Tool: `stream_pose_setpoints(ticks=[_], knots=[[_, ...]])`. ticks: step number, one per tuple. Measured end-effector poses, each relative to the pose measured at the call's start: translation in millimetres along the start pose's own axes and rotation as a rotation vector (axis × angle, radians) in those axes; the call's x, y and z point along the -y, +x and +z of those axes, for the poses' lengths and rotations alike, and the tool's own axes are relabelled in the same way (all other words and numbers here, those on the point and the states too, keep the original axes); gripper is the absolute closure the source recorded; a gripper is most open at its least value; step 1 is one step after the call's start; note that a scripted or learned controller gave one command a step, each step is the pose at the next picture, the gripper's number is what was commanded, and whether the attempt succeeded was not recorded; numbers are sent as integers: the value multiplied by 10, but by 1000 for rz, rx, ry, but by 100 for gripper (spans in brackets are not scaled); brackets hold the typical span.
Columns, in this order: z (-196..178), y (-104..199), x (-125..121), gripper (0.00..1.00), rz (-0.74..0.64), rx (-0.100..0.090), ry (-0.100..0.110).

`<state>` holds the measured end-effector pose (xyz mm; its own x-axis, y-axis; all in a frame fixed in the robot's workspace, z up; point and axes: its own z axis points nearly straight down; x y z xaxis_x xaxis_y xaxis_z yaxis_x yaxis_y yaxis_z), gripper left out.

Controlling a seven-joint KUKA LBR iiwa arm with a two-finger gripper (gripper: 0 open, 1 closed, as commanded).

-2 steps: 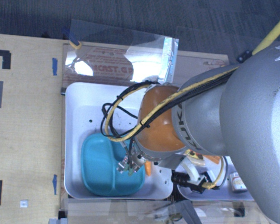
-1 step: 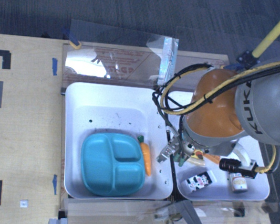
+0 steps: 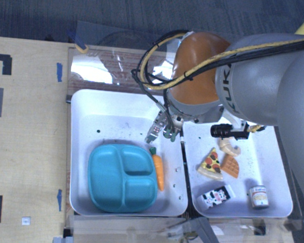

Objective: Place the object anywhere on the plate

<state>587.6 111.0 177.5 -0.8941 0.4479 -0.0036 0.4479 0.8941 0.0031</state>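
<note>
- Far left of your gripper (image 3: 162, 130) you see pale wooden bench top (image 3: 24, 135) with black corner marks and blue tape.
- Below-left of it, a smooth turquoise plate (image 3: 121, 185) with compartments lies in the left bin (image 3: 85, 113).
- Directly below your gripper, which is narrowly parted and holding nothing, the orange carrot (image 3: 159, 172) lies just beside the plate's right edge.
- To its right, the right bin (image 3: 278, 169) holds a pizza slice (image 3: 211, 163), waffle (image 3: 231, 167) and small jar (image 3: 259, 196).

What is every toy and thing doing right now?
Gripper: above the left bin, holding nothing.
Blue plate: flat in the left bin, nothing on it.
Carrot: lying beside the plate's right edge.
Pizza slice: lying in the right bin.
Small jar: standing upright.
</note>
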Motion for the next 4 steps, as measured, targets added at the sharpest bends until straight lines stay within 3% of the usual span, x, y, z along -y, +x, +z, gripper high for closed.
stream_pose_setpoints(ticks=[1, 2, 3, 4], knots=[[262, 897, -235, 100, -209, -5, 1], [489, 1167, 97, 100, -424, -5, 2], [-614, 1380, -376, 100, -762, 4, -5], [-396, 793, 128, 100, -1059, -2, 0]])
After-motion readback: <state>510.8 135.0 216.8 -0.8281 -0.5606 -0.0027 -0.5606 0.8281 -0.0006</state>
